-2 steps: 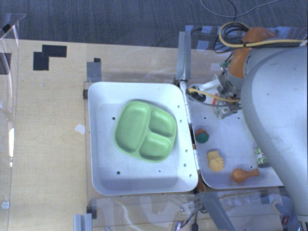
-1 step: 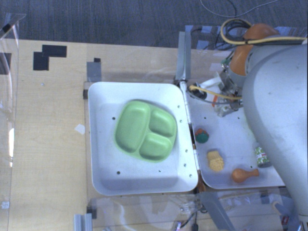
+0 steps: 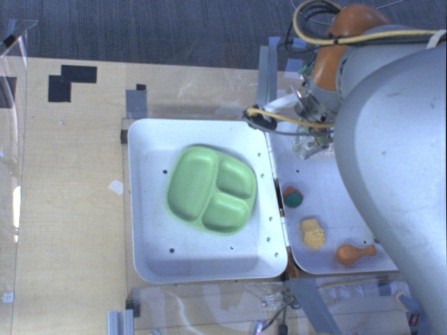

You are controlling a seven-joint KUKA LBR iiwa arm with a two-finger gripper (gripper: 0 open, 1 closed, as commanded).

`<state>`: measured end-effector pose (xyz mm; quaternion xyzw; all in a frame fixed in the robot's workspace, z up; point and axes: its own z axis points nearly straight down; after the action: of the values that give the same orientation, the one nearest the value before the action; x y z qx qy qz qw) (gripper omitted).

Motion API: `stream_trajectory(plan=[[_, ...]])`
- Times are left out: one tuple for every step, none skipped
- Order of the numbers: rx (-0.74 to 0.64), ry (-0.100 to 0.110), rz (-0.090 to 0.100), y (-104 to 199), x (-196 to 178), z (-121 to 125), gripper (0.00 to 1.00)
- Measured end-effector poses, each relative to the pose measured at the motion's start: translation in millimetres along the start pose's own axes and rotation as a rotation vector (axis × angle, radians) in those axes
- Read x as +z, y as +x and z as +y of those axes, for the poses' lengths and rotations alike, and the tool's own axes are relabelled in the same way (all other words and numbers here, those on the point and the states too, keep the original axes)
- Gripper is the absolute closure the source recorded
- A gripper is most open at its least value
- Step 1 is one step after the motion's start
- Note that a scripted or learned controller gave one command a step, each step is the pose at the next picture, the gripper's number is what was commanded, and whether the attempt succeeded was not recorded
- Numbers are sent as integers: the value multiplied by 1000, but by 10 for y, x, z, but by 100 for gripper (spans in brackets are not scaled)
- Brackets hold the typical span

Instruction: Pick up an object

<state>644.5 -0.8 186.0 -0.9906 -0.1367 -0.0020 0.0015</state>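
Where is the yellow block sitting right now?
The yellow block lies in the right bin, near its front edge, between the small green-and-red ball and the orange gourd-shaped toy.

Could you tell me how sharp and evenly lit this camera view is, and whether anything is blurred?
Camera view: light is soft and even, with faint shadows along the left bin's walls; the green tray is crisp; the grey arm, close to the lens, looks soft and blocks part of the right bin; a clear panel at the left edge carries pale reflections.

Two bins (image 3: 140, 208), one green tray (image 3: 211, 189), three small objects (image 3: 313, 233)
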Motion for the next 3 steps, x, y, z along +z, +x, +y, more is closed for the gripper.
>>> stream_trajectory(plan=[[64, 1, -3, -299, -213, -538, 100], [64, 1, -3, -215, -115, -1833, 100], [71, 0, -5, -557, -106, -1533, 100]])
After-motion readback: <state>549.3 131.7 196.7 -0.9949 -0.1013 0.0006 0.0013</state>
